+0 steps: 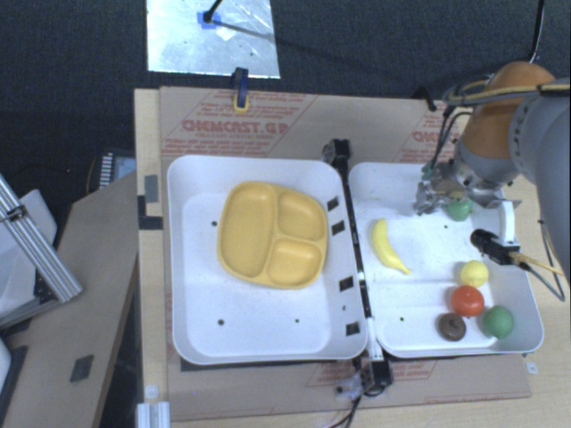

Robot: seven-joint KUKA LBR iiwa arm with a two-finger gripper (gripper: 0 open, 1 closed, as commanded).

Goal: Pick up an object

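Jaws (437, 194) seemingly just beside a green ball (459, 209).

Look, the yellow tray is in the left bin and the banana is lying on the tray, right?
Not quite. The camera view shows the yellow tray in the left bin, as you said, but the banana is not on the tray. It lies on the floor of the right bin, across the divider from the tray.
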